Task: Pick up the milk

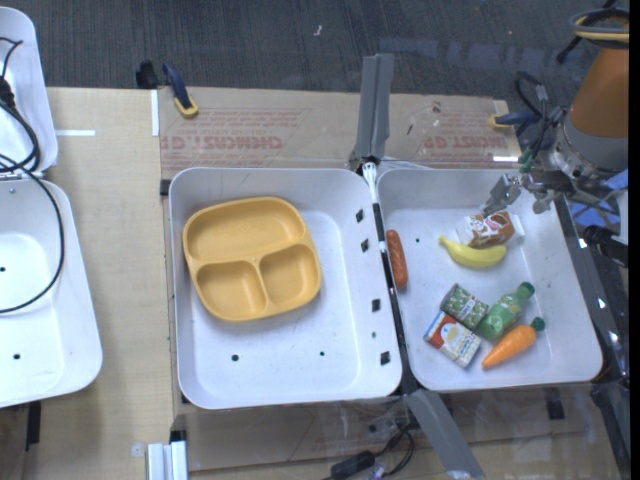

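Note:
A small white and brown carton [491, 228], which looks like the milk, lies in the right bin [575, 298] at its upper middle, touching the banana [472, 254]. My gripper [518, 198] hangs just above and to the right of that carton, near the bin's far right corner. Its fingers stand apart with nothing between them, and the left fingertip [497, 202] is close over the carton's top edge. A second white carton with orange and red print [453, 339] lies at the bin's front.
The right bin also holds a sausage [397, 258] by the left wall, a green carton [463, 304], a green bottle [505, 310] and a carrot [511, 344]. A yellow divided plate [250, 258] sits in the left bin [200, 368].

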Controlling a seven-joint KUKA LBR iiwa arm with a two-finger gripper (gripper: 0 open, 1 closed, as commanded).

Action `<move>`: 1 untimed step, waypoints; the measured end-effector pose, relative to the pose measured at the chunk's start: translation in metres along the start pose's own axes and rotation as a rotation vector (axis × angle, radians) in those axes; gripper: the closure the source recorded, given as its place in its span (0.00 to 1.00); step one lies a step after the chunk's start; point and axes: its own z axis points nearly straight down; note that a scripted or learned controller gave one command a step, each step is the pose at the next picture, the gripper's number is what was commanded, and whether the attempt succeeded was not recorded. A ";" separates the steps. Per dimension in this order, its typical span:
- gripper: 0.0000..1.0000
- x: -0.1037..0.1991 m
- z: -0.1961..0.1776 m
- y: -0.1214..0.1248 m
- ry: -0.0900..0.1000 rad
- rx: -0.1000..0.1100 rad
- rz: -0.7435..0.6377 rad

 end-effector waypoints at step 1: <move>0.00 -0.008 0.062 0.008 -0.005 -0.020 -0.029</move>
